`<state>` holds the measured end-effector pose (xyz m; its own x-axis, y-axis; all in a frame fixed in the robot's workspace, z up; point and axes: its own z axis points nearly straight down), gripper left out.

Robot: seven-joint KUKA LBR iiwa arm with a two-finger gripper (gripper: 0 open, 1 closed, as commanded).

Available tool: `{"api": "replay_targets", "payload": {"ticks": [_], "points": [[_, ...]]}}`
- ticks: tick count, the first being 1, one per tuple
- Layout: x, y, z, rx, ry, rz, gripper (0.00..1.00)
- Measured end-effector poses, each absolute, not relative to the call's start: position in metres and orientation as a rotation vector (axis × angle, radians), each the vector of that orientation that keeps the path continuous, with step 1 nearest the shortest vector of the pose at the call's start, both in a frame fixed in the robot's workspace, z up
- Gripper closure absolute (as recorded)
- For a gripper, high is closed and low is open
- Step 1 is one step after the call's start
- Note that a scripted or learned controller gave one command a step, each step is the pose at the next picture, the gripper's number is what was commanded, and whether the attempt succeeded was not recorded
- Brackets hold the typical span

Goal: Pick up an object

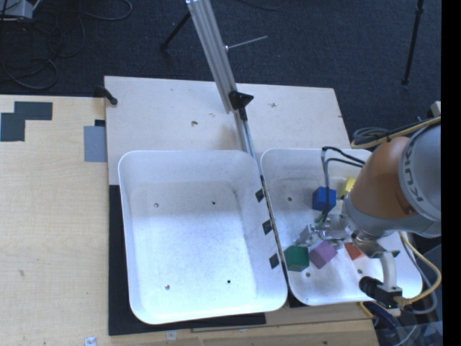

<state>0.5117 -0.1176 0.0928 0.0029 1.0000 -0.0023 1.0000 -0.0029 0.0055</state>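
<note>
We see two white bins: the left bin (187,294) and the right bin (288,171), which holds one green block (296,258), one purple block (323,254) at its three o'clock, one blue block (323,198), plus red (353,251) and yellow (349,186) bits. The gripper (320,231) hovers above the purple block; grip unreadable.

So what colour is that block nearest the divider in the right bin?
Dark green, seen in the camera view from above.

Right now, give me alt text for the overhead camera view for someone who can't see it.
A grey robot arm with an orange band reaches from the right into the right-hand shallow white bin, its gripper low among small blocks: a green cube, a purple cube, a blue cube. The left-hand white bin sits alongside.
</note>
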Motion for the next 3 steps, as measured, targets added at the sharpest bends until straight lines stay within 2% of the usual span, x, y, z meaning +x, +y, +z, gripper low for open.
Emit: {"api": "replay_targets", "payload": {"ticks": [1,2,3], "points": [[0.512,-0.119,0.103,2.224,2.214,0.003,1.0],[0.512,-0.119,0.102,2.229,2.211,0.002,0.0],[0.498,-0.109,0.093,2.221,2.21,0.003,0.0]]}}
